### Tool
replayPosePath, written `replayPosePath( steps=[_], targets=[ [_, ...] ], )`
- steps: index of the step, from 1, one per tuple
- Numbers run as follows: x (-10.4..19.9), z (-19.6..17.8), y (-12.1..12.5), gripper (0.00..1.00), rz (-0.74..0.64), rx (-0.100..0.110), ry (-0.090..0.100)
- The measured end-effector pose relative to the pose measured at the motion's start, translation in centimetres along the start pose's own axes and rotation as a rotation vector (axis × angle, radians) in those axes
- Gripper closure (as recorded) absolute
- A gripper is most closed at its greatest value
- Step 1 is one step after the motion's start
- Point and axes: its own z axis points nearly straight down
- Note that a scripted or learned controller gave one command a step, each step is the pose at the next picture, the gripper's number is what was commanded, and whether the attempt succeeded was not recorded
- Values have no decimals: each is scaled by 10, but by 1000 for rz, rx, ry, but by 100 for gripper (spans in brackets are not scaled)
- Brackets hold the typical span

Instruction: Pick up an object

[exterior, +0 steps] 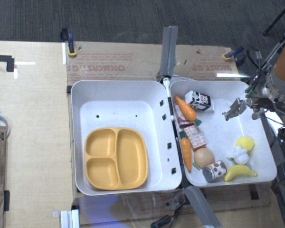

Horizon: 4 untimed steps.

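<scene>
the banana lies nearest, at the front edge of the right bin, with a small can just beside it and a yellow and white toy a little behind. along the left wall of that bin sit two carrots, a red box and a brown ball, and a black and white carton sits at the back. the left bin has a yellow tray in it. the gripper hangs over a bare patch of the right bin, and it has nothing in it. i cannot tell how far it is open. the yellow and white toy is the closest thing, toward the front from the gripper, so i think that is the easy one to grab. the banana's long side runs left to right.
</scene>
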Motion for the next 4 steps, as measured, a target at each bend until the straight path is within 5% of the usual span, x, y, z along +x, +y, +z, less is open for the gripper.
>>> replayPosePath(
  steps=[1, 2, 3, 4],
  targets=[
    [-53, 40, -55, 0, 30, 0, 0],
    [-62, 153, -23, 0, 73, 4, 10],
    [-59, 159, 7, 0, 230, 5, 14],
    [-63, 150, 7, 100, 232, 2, 6]
  ],
)
